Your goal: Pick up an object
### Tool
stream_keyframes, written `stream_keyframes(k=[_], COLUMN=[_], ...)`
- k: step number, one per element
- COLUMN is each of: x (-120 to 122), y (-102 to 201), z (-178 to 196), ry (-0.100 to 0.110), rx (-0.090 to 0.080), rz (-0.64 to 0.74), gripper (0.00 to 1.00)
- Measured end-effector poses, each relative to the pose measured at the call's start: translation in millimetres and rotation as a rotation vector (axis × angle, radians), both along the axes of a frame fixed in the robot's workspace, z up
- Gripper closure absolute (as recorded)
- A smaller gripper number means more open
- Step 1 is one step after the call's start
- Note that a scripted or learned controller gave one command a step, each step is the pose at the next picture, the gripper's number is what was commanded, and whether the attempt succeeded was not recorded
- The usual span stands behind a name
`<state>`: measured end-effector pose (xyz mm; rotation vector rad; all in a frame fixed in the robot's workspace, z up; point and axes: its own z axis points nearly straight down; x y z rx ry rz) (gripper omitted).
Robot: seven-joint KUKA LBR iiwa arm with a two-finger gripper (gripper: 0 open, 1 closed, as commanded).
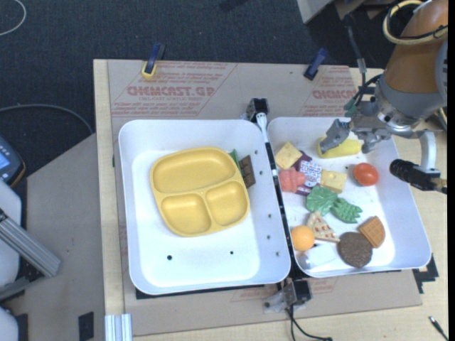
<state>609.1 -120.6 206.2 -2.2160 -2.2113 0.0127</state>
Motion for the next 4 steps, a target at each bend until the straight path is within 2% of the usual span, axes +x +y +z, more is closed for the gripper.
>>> stream_keyframes(k=[1, 3, 4], x=[2.9, 18.1, 19.1], y=[0.0, 1.6, 3.1], z=[7.6, -95.0, -121.5], ry=[-0.014, -0.008, -0.013], rx=[-0.002, -0.001, -0.001], rz=[0.002, 0.002, 0.003], gripper=[0.00, 0.00, 0.00])
